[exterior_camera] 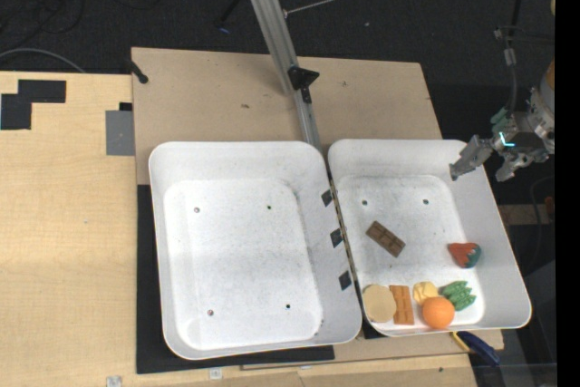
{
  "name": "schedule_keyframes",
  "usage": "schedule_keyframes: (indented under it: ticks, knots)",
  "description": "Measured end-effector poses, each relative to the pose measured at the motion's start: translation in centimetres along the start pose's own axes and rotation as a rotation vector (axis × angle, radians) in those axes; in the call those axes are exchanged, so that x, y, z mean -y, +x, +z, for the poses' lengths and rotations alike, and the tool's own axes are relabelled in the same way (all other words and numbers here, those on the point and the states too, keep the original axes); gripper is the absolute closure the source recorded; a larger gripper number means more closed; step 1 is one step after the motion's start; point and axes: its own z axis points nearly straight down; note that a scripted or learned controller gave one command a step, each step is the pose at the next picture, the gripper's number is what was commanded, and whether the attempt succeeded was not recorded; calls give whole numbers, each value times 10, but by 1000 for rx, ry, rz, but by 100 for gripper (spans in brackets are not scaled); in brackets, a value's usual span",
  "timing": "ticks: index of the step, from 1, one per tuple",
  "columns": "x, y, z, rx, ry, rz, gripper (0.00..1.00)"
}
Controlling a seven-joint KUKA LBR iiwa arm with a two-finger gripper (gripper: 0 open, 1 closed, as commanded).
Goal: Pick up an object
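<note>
Hovering at the right-hand white plastic bin's [489, 204] 2 o'clock rim, grey two-finger gripper [485, 155], can't tell jaws' state.

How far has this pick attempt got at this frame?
Nothing looks picked yet: the brown block, red piece, orange and the other food items lie in the right bin. The gripper is at that bin's far right corner, carrying nothing visible. Approach, grasp and lift remain.

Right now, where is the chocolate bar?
The chocolate bar lies alone near the middle of the right bin, left of the strawberry and above the food cluster along the bin's near edge.
</note>
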Motion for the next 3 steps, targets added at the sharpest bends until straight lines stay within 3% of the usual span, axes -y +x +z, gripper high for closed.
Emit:
schedule_keyframes:
  ticks: [1,3]
  knots:
    - [-1,0,-2,1,-4,-1,0]
    - [-6,9,88,-1,0,-1,0]
